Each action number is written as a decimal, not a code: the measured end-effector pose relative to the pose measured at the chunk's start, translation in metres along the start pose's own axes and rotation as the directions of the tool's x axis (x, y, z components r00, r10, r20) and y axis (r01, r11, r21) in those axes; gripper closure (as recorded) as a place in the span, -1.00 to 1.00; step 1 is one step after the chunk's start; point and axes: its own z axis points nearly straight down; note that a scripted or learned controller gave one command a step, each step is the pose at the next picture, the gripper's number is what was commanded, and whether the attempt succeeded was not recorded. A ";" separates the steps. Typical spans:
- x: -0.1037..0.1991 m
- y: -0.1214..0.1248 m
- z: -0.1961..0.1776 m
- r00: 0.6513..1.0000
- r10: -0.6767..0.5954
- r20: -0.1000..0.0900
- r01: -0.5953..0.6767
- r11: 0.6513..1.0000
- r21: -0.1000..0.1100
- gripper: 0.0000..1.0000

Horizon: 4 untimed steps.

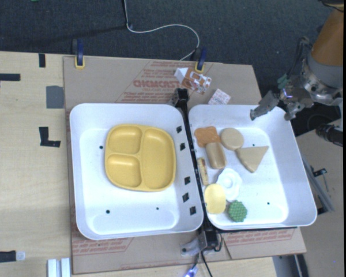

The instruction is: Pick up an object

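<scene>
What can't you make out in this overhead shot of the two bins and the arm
- Gripper, camera view: small and blurred over the right bin far rim, so the finger gap is unreadable.
- Arm: cut off by the top right edge.
- Paper tags behind the bins: print too small to read.
- Fried egg toy: partly covered by the yellow round piece.

Gripper (269, 104) sits above the far right rim of the right bin (288, 172), touching nothing; arm enters from the right, orange band (328, 36) above the wrist. Toy food lies well apart from the gripper, lower left of it: round tan piece (231, 138) nearest, tan wedge (252, 157) below that, orange-brown slice (206, 135), tan roll (215, 154), fried egg (229, 180), yellow disc (214, 199), green broccoli (237, 211) farthest. Left bin (86, 172), far left of the gripper, holds a yellow divided plate (141, 157).
</scene>
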 end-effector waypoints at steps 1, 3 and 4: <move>-0.035 -0.029 0.150 1.000 0.003 -0.002 -0.003 1.000 0.008 -1.00; -0.018 0.007 0.173 1.000 -0.002 0.006 0.002 1.000 -0.019 1.00; 0.011 -0.019 0.084 1.000 -0.002 -0.001 0.002 1.000 -0.005 1.00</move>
